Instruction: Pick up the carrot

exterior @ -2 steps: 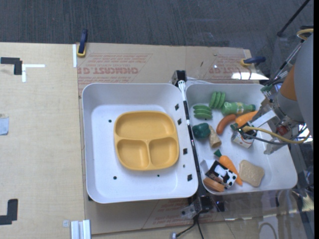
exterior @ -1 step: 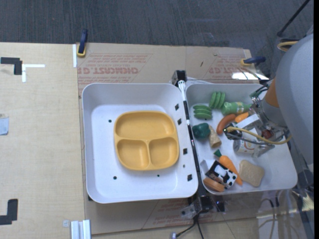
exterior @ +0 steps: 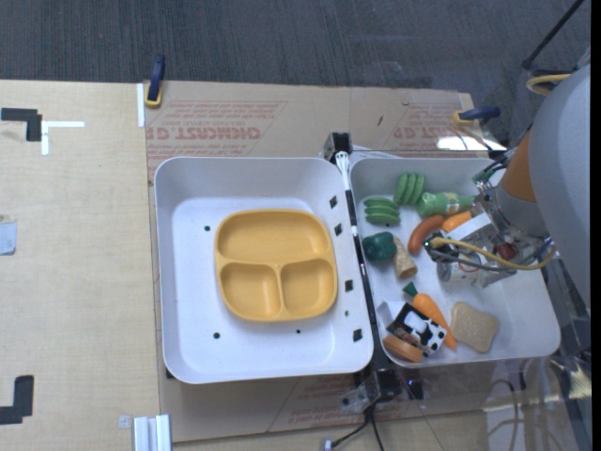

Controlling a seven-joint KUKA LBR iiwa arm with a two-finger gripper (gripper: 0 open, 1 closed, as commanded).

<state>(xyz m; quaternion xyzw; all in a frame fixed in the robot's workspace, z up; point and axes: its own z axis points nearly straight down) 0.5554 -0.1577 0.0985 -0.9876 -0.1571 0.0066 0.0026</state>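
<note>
You work in the right bin [exterior: 526,336]. The carrot [exterior: 428,306] lies near its front, orange, slanting toward the front right, its lower end against a black-and-white toy [exterior: 420,330]. A slice of bread [exterior: 474,326] sits just beside it on the right.

The pincer [exterior: 455,256] hangs over the middle of that bin, amid cables and fittings. You cannot tell from this angle how it is set, or whether anything is in it.

Carrot sits near the pincer, toward the front of the bin and a little left. Apart, not touching.

For the pick, my judgement:
- Come down over the carrot's upper, free half, away from the toy.
- Turn the wrist so the grip closes across the carrot's width, not along it.
- Watch the bread side; a wide approach may nudge it.
- Don't confuse targets. Further back lie two other orange pieces [exterior: 441,225], beside green vegetables [exterior: 409,190]. Another orange item [exterior: 402,348] rests by the toy at the front wall.

The left bin [exterior: 178,252] carries a yellow tray [exterior: 275,263]; not your concern now.
</note>
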